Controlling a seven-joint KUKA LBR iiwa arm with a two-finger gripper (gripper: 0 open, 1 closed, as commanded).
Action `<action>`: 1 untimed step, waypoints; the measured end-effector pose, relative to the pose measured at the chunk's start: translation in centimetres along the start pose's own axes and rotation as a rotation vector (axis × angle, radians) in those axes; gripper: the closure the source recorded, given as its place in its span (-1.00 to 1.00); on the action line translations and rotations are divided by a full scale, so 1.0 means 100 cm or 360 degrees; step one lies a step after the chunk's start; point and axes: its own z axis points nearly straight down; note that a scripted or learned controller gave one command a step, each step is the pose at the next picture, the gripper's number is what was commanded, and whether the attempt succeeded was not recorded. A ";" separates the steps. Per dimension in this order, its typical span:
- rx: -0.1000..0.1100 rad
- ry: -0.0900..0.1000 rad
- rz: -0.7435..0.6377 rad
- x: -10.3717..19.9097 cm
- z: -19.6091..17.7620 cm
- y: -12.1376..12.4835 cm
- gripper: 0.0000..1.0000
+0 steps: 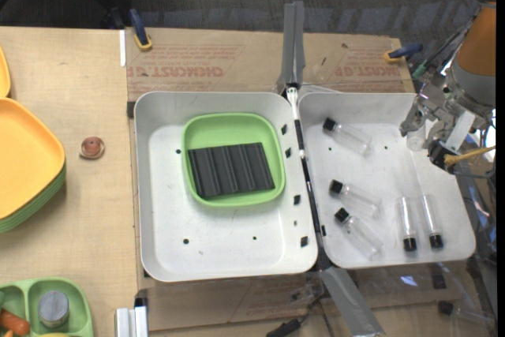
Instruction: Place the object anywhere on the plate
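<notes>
Gripper [430,136] is hanging over the right rim of the right bin [467,237], and the slant of the view is leaving its state impossible to tell; nothing is showing itself as held there.

Clear vials with black caps are lying scattered across the floor of that bin, and one of them is presumably the object to move. One vial [347,134] is lying near the upper left, nearest the divider. Two more, a middle vial [355,197] and a lower vial [359,231], are lying aslant below it, close together. A pair of vials [419,223] is lying side by side with caps pointing toward the near rim, just beside the bin's lower right corner. All are resting flat on their sides, as round tubes settle when dropped loosely, so each is likely rolling easily under a nudge.

Across the divider, the green plate [194,140] is sitting in the upper middle of the left bin [229,256], carrying a dark ribbed mat [233,170] on its face. That plate is sitting well apart from every vial, so the carry is going to cross the central rim.

Outside the bins, stacked orange plates [28,170] and a small reddish knob [92,147] are resting on the wooden bench [87,249].
</notes>
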 end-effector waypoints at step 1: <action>0.0000 0.0000 0.0000 0.000 0.000 0.000 -1.00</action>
